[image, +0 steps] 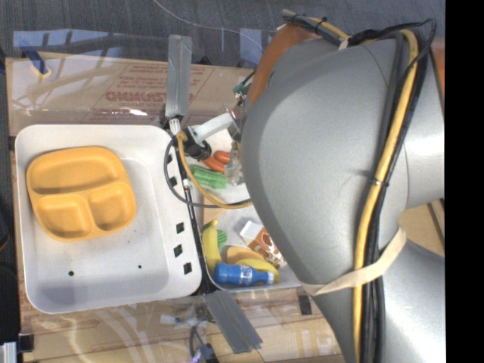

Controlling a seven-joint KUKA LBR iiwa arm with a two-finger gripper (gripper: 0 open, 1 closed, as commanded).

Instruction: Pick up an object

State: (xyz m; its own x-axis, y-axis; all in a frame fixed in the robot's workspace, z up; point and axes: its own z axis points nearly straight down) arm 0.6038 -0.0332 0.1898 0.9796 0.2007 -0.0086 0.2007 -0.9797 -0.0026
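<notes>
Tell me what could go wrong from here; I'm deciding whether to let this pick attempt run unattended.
1. The arm covers most of the right bin, so a miss or a failed grasp may go unseen.
2. The blue bottle, banana and small brown packet lie crowded together, so a grasp there could catch two items or push one aside.
3. The black cable loops over the rim between the bins and might snag as the arm moves.

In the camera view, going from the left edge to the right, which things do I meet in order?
Yellow divided tray in the left white bin → blue bottle in the right bin → grey robot arm, which covers most of that bin.
</notes>
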